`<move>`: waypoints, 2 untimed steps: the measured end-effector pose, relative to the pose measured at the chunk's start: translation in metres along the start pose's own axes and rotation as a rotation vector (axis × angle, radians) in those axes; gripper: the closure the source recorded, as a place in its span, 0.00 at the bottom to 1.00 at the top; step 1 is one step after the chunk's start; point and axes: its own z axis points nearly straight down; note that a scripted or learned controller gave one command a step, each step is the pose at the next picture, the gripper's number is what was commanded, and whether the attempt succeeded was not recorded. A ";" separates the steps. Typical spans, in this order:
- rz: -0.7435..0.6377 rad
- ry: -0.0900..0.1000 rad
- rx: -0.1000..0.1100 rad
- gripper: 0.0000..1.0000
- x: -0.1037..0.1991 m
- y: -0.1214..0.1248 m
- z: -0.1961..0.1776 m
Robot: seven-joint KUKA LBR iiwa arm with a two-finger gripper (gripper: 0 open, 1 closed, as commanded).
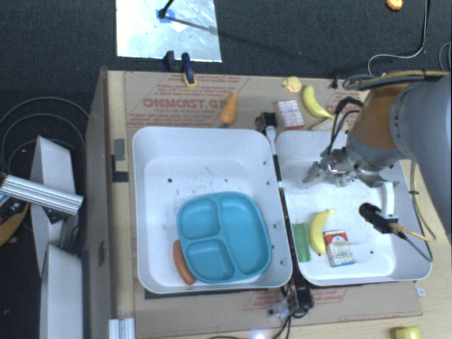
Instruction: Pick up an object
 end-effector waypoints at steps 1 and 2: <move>0.006 0.004 0.015 0.00 0.007 -0.063 0.002; 0.007 0.001 0.010 0.00 0.016 -0.089 0.001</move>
